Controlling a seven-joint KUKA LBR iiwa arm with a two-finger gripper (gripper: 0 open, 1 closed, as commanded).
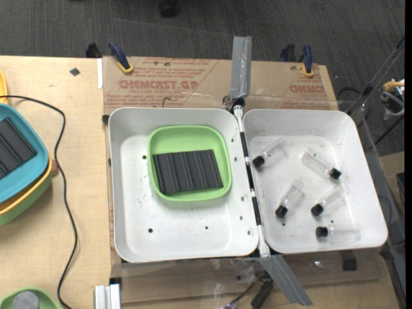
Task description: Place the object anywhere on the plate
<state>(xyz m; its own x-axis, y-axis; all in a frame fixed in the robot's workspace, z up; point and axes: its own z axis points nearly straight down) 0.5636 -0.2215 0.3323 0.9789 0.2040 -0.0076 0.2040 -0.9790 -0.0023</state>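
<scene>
In the right bin lie 5 clear vials with black caps: the nearest vial by the front wall, 2 in the middle, 2 farther back. The left bin holds a green plate with a dark ribbed insert. Behind both, blue clamps grip the cardboard.

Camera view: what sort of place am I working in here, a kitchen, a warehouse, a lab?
Most likely a robotics lab or test bench. Two white bins sit on cardboard clamped to a wooden bench, small clear vials lie loose in the right one, and office-chair casters stand on grey carpet behind.
</scene>
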